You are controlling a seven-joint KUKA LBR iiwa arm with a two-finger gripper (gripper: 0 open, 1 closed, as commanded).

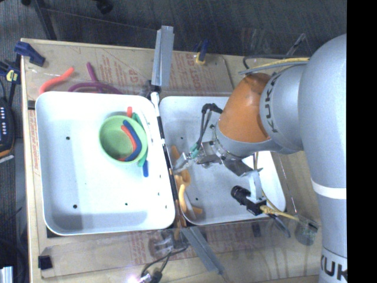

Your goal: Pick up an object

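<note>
My gripper (187, 158) is low in the right bin (219, 212), close to its left wall, under the orange wrist band. Several orange-brown pieces (182, 194) lie along that wall, just below and to the left of the gripper; one piece (175, 154) sits right beside the gripper tip. Whether the gripper touches any of them cannot be told. In the left bin (65, 187) stands a green bowl (118, 138) holding a blue curved piece (135, 140) and a red one (125, 156).
The grey arm covers the right half of the right bin. A black fitting with a yellow cable (247, 199) hangs off the arm near the bin's front right. Orange and purple tubes (82, 85) lie on the bench behind the left bin.
</note>
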